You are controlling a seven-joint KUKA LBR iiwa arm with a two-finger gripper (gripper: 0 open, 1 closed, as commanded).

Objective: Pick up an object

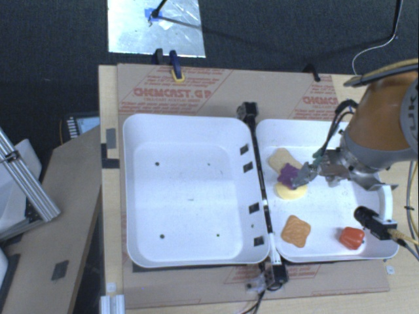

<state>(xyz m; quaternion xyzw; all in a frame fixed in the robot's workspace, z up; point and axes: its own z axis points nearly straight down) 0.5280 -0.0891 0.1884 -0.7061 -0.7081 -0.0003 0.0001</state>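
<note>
The left bin (186,195) lay bare and white on the bench (196,87), with nothing in it that the arm could take. Past the dark divider (258,175) the right bin (327,231) carried all the objects: a pale tan piece (280,157) near its back left corner, a purple object (289,174) just in front of that, resting against or on a yellow disc (290,190), an orange waffle-like piece (296,231) nearer the front, and a red block (352,237) toward the front right corner. The claw (308,174) hung low over the purple object and the yellow disc, its tip just at the purple object's right edge, so the likeliest target lay immediately to the claw's left and slightly below it in the camera view. Whether the claw was spread or closed could not be told; the tip was a dark blur against the purple, and nothing showed plainly between its fingers. The purple object looked compact, with no clear long axis, so the approach seemed to turn less on wrist rotation than on a small shift leftward to centre over it. The grey arm with its orange band (386,110) reached in from the right, above the bin's back right part.
</note>
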